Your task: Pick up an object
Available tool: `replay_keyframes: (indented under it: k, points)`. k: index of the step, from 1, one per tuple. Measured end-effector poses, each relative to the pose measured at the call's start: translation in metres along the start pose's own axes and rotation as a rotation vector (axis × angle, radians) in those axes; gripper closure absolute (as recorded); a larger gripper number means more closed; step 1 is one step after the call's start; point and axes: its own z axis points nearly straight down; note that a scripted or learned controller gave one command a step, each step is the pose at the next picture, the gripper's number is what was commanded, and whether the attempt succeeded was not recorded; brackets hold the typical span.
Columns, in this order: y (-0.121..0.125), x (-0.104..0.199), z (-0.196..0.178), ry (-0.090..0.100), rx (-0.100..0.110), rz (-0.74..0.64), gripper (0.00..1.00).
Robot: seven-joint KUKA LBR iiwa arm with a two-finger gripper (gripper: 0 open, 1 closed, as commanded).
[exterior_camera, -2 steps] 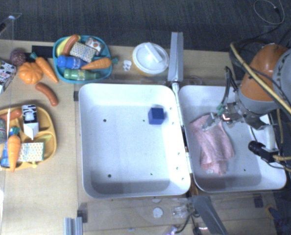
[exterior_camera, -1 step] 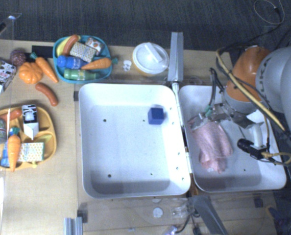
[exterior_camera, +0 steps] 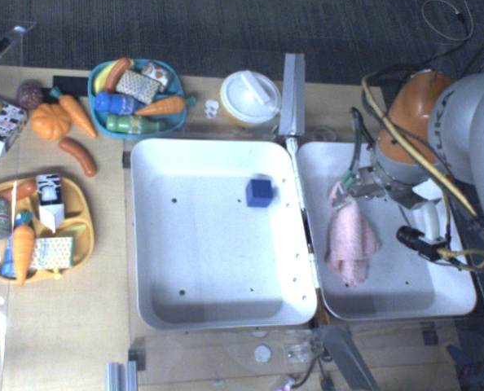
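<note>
My gripper [exterior_camera: 345, 189] is over the left part of the right bin [exterior_camera: 405, 293], reaching in from the right. It is shut on the top end of a pink cloth [exterior_camera: 352, 239], which is bunched at the fingertips and hangs down in a long drooping fold over the bin floor. A small blue cube [exterior_camera: 260, 191] lies in the left bin [exterior_camera: 197, 255], near its upper right, well apart from the gripper.
Left of the bins, a blue bowl [exterior_camera: 136, 98] and a yellow plate [exterior_camera: 38, 228] hold toy food. A toy pumpkin [exterior_camera: 50, 121], carrot and sausage [exterior_camera: 77, 155] lie loose. A white lidded bowl [exterior_camera: 251, 97] stands behind the bins. Cables trail along the arm at right.
</note>
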Motion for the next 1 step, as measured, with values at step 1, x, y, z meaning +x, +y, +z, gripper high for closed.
replay_keyframes:
  k: [1]
  points:
    - [0.0522,0.0344,-0.1413,0.004,0.015,-0.053,1.00]
